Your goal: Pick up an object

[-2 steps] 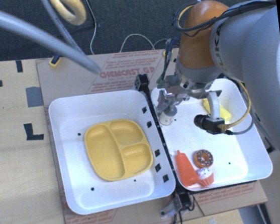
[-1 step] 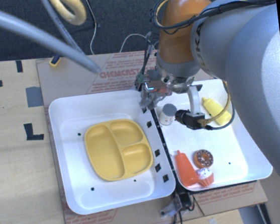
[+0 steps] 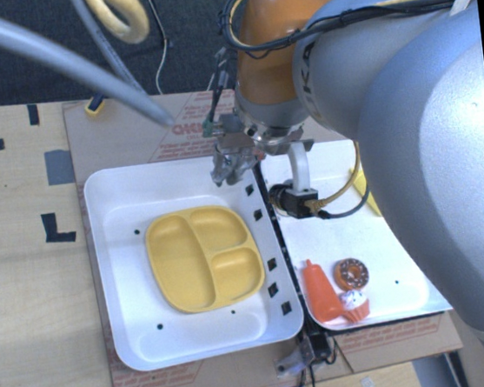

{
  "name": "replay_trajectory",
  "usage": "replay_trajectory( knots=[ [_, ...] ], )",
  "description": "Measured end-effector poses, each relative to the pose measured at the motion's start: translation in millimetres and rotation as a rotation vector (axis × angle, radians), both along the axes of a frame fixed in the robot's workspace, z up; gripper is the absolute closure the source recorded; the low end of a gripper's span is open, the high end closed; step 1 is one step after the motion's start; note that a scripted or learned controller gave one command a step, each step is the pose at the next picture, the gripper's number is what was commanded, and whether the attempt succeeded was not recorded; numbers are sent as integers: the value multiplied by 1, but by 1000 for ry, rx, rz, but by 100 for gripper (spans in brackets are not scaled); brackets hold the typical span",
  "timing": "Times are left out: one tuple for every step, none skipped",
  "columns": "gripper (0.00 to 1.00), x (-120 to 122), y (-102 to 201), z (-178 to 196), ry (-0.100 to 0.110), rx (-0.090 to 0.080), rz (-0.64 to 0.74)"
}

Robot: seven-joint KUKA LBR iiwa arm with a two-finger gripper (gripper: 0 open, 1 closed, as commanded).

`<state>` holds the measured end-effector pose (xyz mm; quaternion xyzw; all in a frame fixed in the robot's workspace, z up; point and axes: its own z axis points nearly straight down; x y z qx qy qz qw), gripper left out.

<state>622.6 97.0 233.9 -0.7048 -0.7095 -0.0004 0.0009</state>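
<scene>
A yellow divided plate (image 3: 204,258) lies flat in the left white bin (image 3: 117,247). In the right bin (image 3: 411,290) an orange bottle-shaped toy (image 3: 321,294) lies next to a brown sprinkled donut (image 3: 352,273), with a small white and pink piece (image 3: 354,304) just below the donut. My gripper (image 3: 228,165) hangs over the far edge of the left bin, close to the divider between the bins and above and to the right of the yellow plate. I see nothing held in it.
The big grey arm covers most of the right bin's far half. A bit of something yellow (image 3: 362,186) peeks out from under the arm. A black cable (image 3: 331,208) loops beside the wrist. Grey poles (image 3: 77,59) cross the upper left.
</scene>
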Motion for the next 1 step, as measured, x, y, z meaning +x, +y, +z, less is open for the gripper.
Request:
replay_trajectory(
  knots=[
    [0,0,-3,0,1,-2,-4]
  ],
)
